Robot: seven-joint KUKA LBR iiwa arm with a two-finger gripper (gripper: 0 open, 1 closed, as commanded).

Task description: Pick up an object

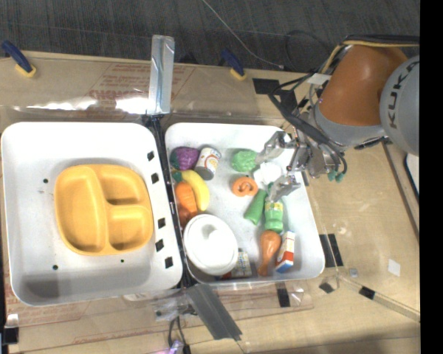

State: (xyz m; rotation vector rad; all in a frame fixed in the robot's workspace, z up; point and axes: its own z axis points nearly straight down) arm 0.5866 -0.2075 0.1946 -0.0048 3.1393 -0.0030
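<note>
Jaws spread apart, nothing between fingers; gripper hangs over right bin, near its upper right corner. White object lies directly between open fingers, below them. Green bottle just beside lower finger, tilted. Green lump left of upper finger. Orange ring-shaped toy nearby. Yellow divided tray in left bin, well apart.

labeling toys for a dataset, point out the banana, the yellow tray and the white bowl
banana (197,188), camera view, middle of its curve
yellow tray (80,211), camera view, large left compartment
white bowl (209,242), camera view, centre
</note>
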